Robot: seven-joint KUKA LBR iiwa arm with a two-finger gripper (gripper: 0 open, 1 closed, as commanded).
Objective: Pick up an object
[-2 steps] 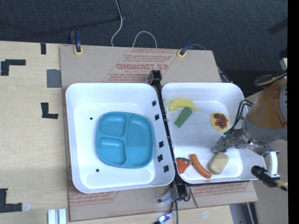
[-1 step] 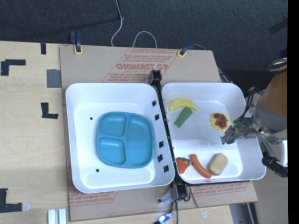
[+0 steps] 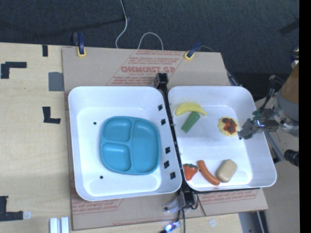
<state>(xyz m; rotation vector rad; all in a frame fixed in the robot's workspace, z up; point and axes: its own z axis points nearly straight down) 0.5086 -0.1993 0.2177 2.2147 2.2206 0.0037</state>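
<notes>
The gripper point(image 3: 247, 131) hangs at the right bin's point(image 3: 262, 152) right edge, grip unclear, just beside the small round yellow-and-red toy pizza point(image 3: 228, 126); it should centre over that before descending.

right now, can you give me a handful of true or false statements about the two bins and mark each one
1. The blue divided plate lies in the left bin. True.
2. The banana is in the left bin. False: it lies in the right bin, by the green piece.
3. The gripper is at the right bin's right rim. True.
4. The orange sausage lies on the plate. False: it lies in the right bin, next to the tan potato-like piece.
5. The small pizza lies in the right bin. True.
</notes>
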